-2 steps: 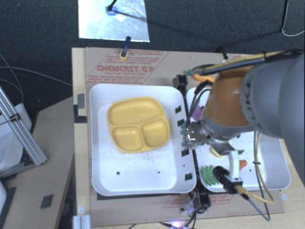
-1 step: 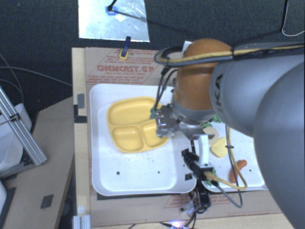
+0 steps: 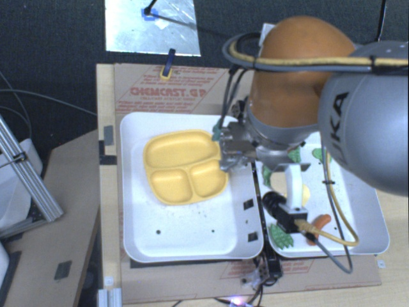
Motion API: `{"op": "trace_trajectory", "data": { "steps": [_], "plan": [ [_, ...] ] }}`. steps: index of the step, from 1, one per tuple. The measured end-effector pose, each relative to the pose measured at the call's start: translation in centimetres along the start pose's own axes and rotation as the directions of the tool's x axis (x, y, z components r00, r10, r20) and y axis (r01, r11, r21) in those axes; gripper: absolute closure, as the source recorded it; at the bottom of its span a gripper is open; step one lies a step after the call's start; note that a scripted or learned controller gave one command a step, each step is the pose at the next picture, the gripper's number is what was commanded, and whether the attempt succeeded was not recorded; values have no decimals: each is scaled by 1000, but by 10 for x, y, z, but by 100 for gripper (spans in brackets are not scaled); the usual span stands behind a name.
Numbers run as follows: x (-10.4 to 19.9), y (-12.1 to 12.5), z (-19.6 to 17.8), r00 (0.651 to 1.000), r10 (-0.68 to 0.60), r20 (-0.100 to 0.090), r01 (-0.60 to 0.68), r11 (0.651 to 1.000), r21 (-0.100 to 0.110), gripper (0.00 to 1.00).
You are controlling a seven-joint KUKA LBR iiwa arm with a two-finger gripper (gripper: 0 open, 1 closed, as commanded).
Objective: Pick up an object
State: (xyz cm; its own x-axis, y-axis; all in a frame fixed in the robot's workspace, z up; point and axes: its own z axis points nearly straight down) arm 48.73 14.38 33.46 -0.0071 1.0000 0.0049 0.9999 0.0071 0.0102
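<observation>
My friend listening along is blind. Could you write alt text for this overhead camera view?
A grey robot arm with an orange band reaches from the right over two shallow white bins, its hand at the right edge of a yellow divided tray lying in the left bin. The right bin holds small items, among them green pieces and an orange one.

The yellow divided tray [image 3: 182, 167] is looking like smooth, softly glossy plastic. The white bin [image 3: 137, 235] under it is showing a smooth plastic surface with a dull sheen. The arm's orange band [image 3: 300, 50] is shining glossy, its grey shell [image 3: 370, 133] smooth and satiny. The cardboard sheet [image 3: 169, 91] is lying matt.
</observation>
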Motion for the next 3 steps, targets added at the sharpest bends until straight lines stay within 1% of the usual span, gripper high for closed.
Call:
{"op": "trace_trajectory", "data": {
  "steps": [1,3],
  "plan": [
    [-1,0,-5,1000,-4,4,4,1000,6,100],
    [0,2,-26,1000,-16,4,16,1000,3,100]
  ]
}}
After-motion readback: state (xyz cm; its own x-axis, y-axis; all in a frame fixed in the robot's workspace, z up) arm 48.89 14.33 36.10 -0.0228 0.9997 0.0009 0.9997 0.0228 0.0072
